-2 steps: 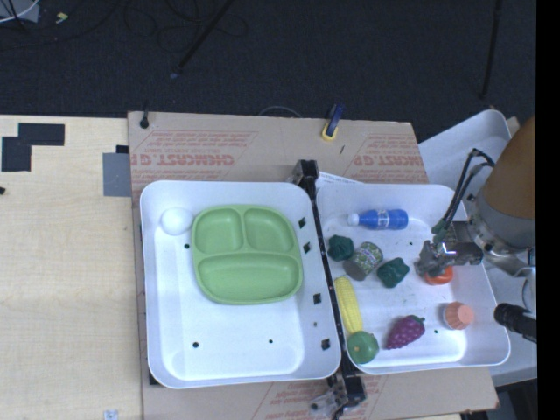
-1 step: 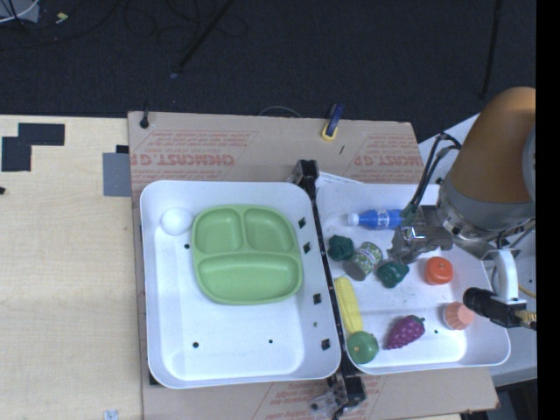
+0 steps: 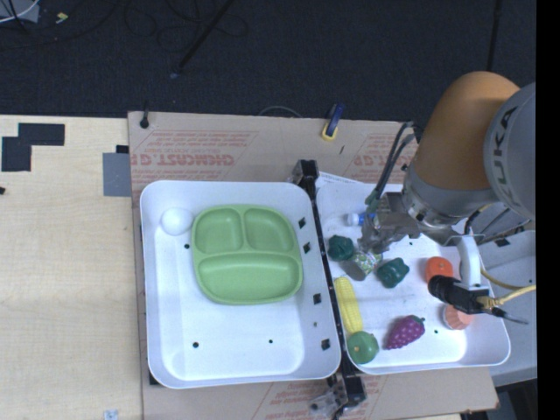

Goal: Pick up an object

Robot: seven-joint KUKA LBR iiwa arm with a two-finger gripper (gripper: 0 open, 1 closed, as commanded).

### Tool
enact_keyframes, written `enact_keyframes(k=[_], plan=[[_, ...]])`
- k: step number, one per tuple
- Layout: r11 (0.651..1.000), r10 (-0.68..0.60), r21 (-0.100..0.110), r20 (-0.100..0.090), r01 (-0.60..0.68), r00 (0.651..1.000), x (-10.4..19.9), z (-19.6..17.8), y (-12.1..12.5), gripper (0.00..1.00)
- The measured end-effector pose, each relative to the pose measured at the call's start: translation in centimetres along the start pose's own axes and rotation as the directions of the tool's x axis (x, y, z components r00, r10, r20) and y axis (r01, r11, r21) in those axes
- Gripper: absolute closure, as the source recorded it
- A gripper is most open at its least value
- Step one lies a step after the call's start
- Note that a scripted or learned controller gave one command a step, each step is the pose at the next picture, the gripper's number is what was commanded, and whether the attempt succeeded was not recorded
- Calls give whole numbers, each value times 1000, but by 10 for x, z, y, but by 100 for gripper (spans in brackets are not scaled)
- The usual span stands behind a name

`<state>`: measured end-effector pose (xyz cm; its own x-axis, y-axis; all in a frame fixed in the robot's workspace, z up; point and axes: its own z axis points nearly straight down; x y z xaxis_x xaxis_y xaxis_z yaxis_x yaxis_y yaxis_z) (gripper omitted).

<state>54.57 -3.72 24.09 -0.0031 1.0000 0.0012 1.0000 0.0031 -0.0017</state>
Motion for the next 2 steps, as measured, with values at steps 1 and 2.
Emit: enact_keyframes(k=[1, 2], plan=[[1000, 1, 3, 0, -1, 1000, 39, 20, 7, 100], [1000, 4, 3, 1, -4, 1000, 32, 24, 8, 100]])
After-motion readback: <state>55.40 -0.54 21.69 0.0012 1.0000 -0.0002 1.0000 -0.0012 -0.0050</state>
